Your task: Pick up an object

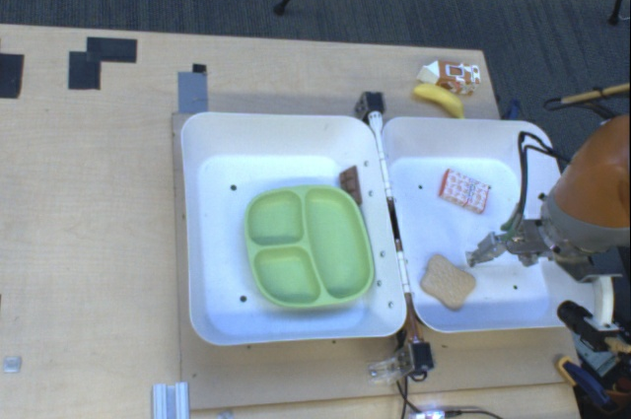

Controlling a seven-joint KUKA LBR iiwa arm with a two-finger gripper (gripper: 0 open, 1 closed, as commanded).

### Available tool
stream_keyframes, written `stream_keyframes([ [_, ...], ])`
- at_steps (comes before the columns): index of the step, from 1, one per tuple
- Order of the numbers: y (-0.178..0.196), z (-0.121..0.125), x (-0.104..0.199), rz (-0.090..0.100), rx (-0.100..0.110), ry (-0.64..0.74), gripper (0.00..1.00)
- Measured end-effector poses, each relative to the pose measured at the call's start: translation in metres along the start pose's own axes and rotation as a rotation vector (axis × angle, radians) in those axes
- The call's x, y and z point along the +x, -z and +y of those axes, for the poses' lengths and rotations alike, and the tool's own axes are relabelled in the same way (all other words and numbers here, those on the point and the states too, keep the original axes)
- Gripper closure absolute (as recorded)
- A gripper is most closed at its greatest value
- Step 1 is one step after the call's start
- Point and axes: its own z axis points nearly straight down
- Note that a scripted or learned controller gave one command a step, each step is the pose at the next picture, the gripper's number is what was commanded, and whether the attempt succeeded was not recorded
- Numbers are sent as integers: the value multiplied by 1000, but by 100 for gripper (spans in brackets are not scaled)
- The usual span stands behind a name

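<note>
Gripper low over right bin, near its right wall, fingers narrowly parted, gripping nothing. Toast slice flat by the bin's front edge, just left of the fingertips, apart. Red-and-white packet toward the back. Green divided plate in left bin; small brown piece near its right wall.
</note>
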Motion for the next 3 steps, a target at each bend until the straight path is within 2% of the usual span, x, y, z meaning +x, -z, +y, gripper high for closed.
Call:
stream_keyframes([
  [1,11,2,0,0,-3,1,100],
  [2,11,2,0,0,-3,2,0],
  [3,21,3,1,0,-7,3,100],
])
